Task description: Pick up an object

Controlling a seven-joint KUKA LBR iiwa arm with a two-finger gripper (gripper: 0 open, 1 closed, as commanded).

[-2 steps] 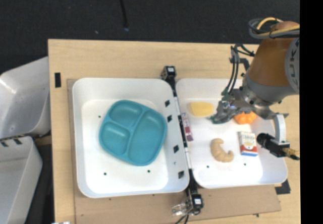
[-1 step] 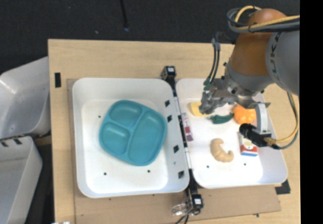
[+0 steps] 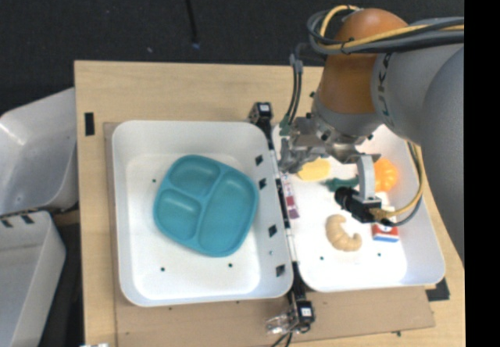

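A pale wooden bench [image 3: 156, 87] carries two shallow white bins side by side under a slanted overhead camera. The left bin [image 3: 125, 259] holds a teal divided plate [image 3: 205, 205] lying flat at its centre, too broad and low for an easy pinch.

The right bin [image 3: 414, 267] holds the likelier targets. Taking that bin as a clock face, a yellow piece [image 3: 315, 172] sits at about 10 o'clock, an orange piece [image 3: 386, 175] at 2 o'clock, a tan croissant-shaped piece [image 3: 342, 233] near 6 o'clock and a small red, white and blue item [image 3: 385, 234] at 5 o'clock.

The gripper [image 3: 301, 152] hangs low at 11 o'clock, just beside the yellow piece and close to the wall between the bins. I judge it is lining up on that piece. Whether it is open or closed cannot be told, and nothing is visibly held.
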